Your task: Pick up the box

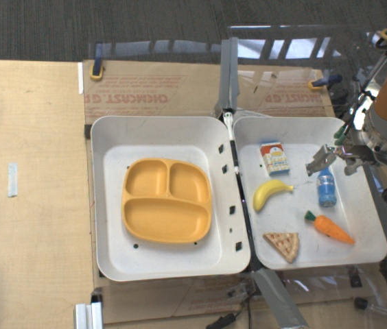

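Box [274, 158] lying flat in upper left of right bin [375, 249], just above banana [271, 192]. Gripper [320, 162] hovering to box's right, over blue bottle [326, 188], apart from box, pinching nothing visible; spread vs closed — can't tell. Prob. pre-grasp approach.

box [274, 158] open above, banana [271, 193] just below

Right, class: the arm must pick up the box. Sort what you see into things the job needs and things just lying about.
Needed for the job:
box
pincer

Just lying about:
banana
blue bottle
carrot
pizza slice
orange divided plate
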`<state>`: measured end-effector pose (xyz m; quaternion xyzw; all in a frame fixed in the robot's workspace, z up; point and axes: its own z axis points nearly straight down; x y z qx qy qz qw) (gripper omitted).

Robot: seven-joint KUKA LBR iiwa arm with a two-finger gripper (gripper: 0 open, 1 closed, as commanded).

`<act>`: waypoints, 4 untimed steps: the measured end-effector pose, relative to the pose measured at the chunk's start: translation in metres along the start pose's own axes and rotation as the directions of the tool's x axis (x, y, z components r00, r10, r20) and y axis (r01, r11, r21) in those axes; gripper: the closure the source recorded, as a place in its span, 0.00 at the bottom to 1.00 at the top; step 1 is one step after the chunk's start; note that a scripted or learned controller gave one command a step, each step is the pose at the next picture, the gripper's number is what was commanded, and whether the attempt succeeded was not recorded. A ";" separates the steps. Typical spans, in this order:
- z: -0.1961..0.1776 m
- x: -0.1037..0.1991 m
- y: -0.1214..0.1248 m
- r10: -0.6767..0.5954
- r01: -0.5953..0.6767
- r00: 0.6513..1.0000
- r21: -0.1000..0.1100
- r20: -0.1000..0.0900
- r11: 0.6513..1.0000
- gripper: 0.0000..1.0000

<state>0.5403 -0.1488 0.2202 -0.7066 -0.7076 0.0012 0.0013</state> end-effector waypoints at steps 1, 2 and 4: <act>0.104 0.033 0.042 -0.100 0.100 0.995 -0.001 0.000 0.995 0.00; 0.129 0.050 0.105 -0.181 0.181 0.984 -0.003 0.002 0.984 0.00; 0.028 0.128 0.104 -0.289 0.289 0.957 -0.003 0.002 0.957 1.00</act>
